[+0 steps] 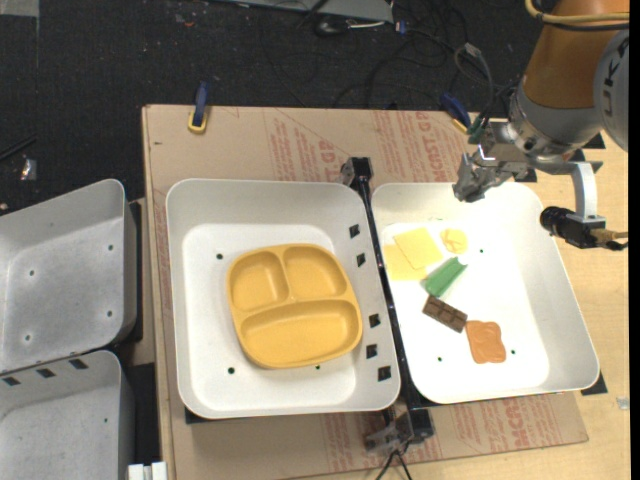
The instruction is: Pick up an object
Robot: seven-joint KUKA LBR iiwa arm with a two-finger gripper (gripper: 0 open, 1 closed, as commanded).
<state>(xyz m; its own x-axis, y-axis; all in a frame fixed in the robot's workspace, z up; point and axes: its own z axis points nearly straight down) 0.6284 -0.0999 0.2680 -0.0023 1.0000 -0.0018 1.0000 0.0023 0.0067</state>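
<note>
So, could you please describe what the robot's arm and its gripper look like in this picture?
The arm is a rounded, bulky body, orange on its upper part with grey metal below at the wrist. Thin cables hang around the wrist. The gripper is a small, dark grey metal piece.

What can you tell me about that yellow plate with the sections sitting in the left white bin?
The yellow plate looks like smooth moulded plastic, mustard yellow, with rounded corners and raised ridges that split it into three compartments: two smaller ones at the far side and one wide one at the near side. It lies flat and right side up on the floor of the left bin, roughly in the middle and turned a little askew to the bin's walls. All three compartments hold nothing. Only the bin floor touches it.
</note>
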